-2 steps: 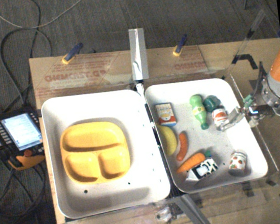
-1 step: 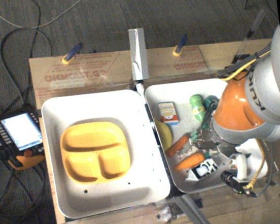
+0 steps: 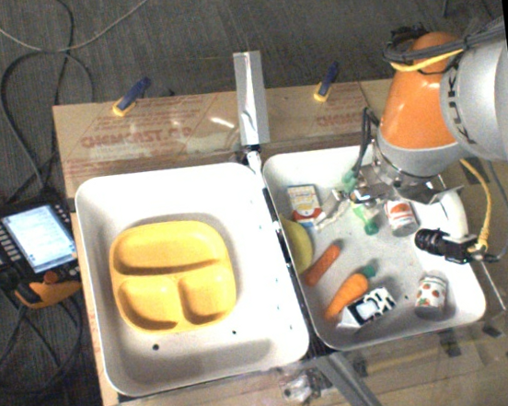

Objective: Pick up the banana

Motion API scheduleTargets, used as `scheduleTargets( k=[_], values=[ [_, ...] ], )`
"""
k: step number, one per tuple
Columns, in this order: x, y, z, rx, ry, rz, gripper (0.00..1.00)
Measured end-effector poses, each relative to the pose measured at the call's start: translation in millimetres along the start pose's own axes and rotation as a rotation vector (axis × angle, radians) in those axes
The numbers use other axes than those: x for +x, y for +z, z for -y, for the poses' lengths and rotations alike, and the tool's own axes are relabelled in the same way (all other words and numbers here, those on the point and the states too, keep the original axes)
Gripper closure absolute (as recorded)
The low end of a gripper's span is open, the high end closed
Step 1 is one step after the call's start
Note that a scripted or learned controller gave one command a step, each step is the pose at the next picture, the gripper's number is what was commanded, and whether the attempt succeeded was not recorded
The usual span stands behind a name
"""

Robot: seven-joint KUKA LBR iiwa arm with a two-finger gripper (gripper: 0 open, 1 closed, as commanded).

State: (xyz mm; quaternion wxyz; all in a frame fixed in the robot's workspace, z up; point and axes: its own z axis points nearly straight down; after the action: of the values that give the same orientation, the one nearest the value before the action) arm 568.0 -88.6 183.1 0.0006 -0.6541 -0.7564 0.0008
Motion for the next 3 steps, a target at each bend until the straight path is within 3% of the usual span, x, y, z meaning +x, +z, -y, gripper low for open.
scheduleTargets(
  k=[1,2,3],
  values=[
    [9.9,-2.5,83.7,0.003,-0.011,-0.001,0.00],
    [112.6,0.9,61.4,0.003,0.067,0.000,0.00],
    [136.0,0.7,66.5,0.003,-0.137,0.000,0.00]
  ],
)
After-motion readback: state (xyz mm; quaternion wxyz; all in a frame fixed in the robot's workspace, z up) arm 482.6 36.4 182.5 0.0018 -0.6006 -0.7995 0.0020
